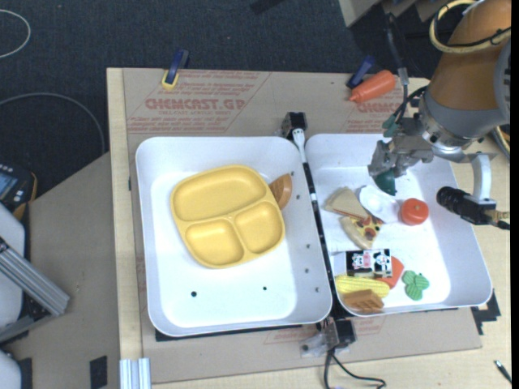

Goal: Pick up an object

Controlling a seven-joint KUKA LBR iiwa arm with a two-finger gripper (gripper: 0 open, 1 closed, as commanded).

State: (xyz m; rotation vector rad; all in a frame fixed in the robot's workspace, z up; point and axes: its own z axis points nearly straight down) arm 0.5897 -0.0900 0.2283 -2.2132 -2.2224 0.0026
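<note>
Claw (pixel 388 178) low in right bin (pixel 470 258) — grip state unclear | step: reaching | next: close on white piece (pixel 375 198), lift.

Only readable stuff I can spot is the red print on the brown board (pixel 243 96) lying on the bench under the two bins. Upper left of it, above the left bin, it says something like "CHEMCAST G P" in big red outlined letters, with a line of smaller red print above it that's too tiny to make out. Same kind of red print shows up again at the upper right above the other bin, but it's partly hidden and I can't read it. Nothing legible on the toys.
</note>
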